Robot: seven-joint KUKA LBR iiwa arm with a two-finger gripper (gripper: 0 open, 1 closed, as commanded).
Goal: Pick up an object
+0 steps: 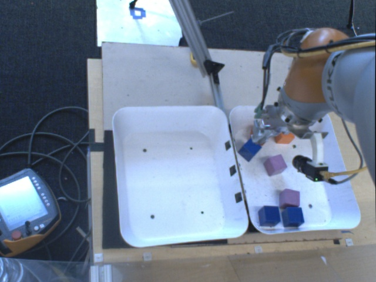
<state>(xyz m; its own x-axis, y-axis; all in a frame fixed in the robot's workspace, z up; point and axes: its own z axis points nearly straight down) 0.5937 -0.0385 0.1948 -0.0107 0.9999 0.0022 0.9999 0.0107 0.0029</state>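
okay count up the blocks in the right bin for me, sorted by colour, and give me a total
Blue blocks: 3, one by the tool and two at the near edge
Purple blocks: 2
Orange blocks: 1, partly hidden under the arm
Total: 6

arm (329, 69): reaches in from right, bent down | gripper (262, 133): low, pointing down

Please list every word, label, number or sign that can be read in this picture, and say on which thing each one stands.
No text can be read in this picture.
Handheld controller: its lit screen is too small and blurred to read.
Blue mark on the pale sheet at the top: a shape, no legible letters.
Blocks in the right bin, both bins and the arm: no lettering visible.
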